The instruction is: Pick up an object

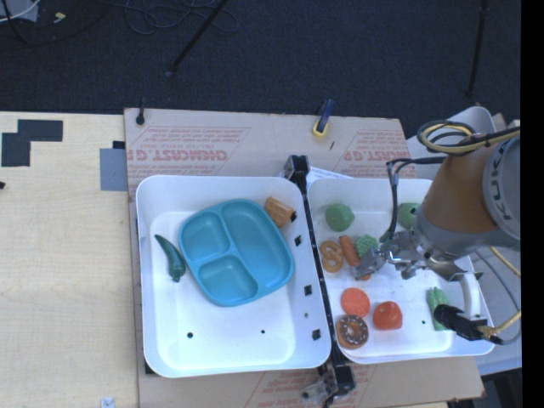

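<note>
Gripper (371,266) hangs low in the right bin (374,195), jaw gap hard to read; the carrot (348,250) lies just left, angled lengthwise.

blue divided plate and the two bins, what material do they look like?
Blue three-compartment plate: looks like moulded plastic, matte to satin, uniform colour with soft rounded dividers. Two shallow white bins: probably thin formed plastic, smooth, slightly glossy, with rounded corners and rolled rims. Cannot confirm from look alone.

cam: fixed overhead | slanted down | both bins (144,253) | arm (463,198) enters right
</note>
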{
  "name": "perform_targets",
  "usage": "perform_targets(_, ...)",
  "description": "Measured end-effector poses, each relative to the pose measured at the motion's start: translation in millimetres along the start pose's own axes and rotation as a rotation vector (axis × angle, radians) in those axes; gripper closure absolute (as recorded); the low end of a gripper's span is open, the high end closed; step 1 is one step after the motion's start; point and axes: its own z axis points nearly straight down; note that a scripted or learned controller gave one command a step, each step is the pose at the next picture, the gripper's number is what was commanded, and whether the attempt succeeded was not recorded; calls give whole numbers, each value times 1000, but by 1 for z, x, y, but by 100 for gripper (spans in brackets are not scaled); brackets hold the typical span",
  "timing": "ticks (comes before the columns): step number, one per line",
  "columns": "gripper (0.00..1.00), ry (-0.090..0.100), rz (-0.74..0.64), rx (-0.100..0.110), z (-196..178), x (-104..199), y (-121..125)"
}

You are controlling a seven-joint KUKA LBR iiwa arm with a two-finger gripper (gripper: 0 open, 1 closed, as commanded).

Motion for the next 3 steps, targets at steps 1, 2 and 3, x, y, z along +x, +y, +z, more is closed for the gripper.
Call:
perform_targets(1,0,-1,1,-4,38,2,0)
perform_targets(2,100,-1,8,-4,26,0,0)
perform_targets(3,100,-4,8,-12,-35,-6,-4)
